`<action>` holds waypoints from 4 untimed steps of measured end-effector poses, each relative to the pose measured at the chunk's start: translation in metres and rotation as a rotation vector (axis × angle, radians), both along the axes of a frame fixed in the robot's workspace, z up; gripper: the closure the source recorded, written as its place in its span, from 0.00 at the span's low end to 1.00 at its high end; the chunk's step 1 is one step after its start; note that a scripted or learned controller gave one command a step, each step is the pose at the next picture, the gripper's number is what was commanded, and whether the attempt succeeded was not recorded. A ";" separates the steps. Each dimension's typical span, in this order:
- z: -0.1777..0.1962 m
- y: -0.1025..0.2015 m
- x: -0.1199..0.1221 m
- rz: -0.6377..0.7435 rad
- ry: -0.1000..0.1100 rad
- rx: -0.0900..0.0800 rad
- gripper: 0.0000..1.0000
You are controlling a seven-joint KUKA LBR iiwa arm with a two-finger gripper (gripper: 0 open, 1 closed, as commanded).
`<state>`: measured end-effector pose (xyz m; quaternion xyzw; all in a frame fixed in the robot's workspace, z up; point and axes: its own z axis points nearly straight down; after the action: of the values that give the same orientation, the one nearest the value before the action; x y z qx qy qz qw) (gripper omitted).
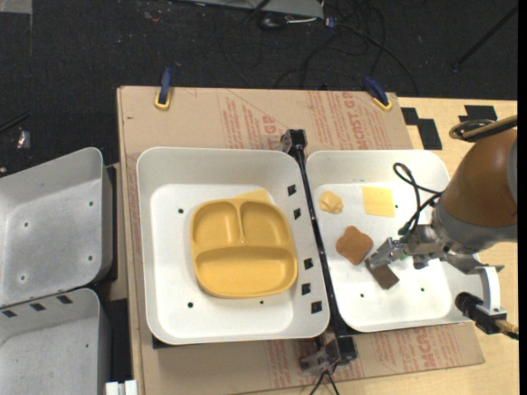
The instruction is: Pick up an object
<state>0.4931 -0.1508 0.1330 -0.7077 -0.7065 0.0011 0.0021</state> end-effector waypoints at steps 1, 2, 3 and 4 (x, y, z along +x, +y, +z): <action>0.013 0.000 0.001 -0.002 -0.004 -0.001 1.00; 0.063 0.002 0.012 0.005 -0.010 -0.003 1.00; 0.088 0.002 0.013 0.004 -0.008 -0.003 1.00; 0.079 0.054 0.035 0.009 -0.005 0.000 1.00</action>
<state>0.5283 -0.0968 0.2115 -0.7045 -0.7097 -0.0007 0.0001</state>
